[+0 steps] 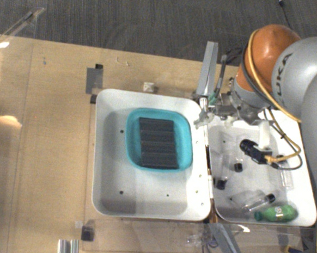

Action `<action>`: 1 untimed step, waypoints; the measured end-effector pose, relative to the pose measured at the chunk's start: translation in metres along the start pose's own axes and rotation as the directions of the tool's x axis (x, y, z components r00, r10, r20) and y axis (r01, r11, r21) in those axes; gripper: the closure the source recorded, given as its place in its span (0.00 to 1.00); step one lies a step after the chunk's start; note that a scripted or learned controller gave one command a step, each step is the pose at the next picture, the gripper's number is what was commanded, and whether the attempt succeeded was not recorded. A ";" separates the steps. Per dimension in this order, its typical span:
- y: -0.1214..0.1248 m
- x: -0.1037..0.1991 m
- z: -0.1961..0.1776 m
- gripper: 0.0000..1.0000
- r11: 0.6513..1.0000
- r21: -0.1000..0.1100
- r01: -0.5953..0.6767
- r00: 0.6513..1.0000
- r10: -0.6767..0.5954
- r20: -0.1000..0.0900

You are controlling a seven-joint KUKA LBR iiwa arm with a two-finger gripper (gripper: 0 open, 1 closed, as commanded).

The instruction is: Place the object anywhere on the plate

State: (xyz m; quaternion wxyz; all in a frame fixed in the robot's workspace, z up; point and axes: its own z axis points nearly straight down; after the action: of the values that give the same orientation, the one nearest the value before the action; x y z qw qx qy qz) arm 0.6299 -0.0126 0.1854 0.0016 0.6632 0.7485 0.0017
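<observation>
My claw (210, 108) sits at the far left corner of the right bin (304, 214), and I cannot tell what it holds, so I may bump the bin wall and miss the blue plate (185, 147) in the left bin (103, 201).

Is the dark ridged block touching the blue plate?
Touching. The camera view shows the dark ridged rectangular block lying flat inside the turquoise rounded plate, with the plate's rim showing all around it.

Left bin (104, 190): teal plate (159, 139) sits toward far right corner; you get open floor along left wall and near edge. Right bin (304, 216): arm (295, 57) overhangs far edge; green bottle (276, 213), clear vial (254, 200), black bits crowd near half.
</observation>
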 end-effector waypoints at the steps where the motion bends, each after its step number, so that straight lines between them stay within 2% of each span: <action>1: 0.002 0.010 -0.018 0.00 0.999 -0.001 -0.032 0.999 0.032 0.000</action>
State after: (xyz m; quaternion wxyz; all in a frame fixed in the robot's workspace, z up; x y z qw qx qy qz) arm 0.6303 -0.0024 0.2037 0.0020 0.6750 0.7378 0.0020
